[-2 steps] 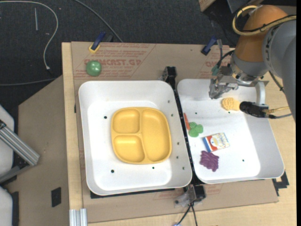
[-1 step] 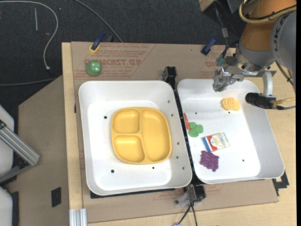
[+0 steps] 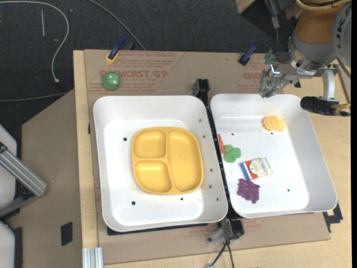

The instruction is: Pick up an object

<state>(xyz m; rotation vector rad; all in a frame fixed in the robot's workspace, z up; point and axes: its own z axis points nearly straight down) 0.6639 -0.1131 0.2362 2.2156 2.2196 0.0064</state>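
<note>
Out on the bare cardboard past the far-left corner of the left bin, a small green ball is sitting by itself, beyond the bins. Inside that left bin, a yellow divided plate is lying flat and taking up most of the floor, with nothing on it.

Moving right, the right bin is holding the likely targets. A green toy is resting near the bin's left wall, close to a thin orange piece at that wall. Toward the near edge, a small printed carton is lying flat with a purple grape bunch just beside it. A pale yellow lumpy toy is lying near the far edge.

The gripper is hanging over the right bin's far rim, and the yellow toy is the piece nearest it. I cannot tell whether the claw is spread or pressed together; nothing is visibly in it.

To my eye, the best move is dropping straight onto the yellow toy, centred so it does not squirt out. It is lying apart from the other pieces, with open floor around it, though the far wall is fairly near, so the descent should stay inside the rim.
</note>
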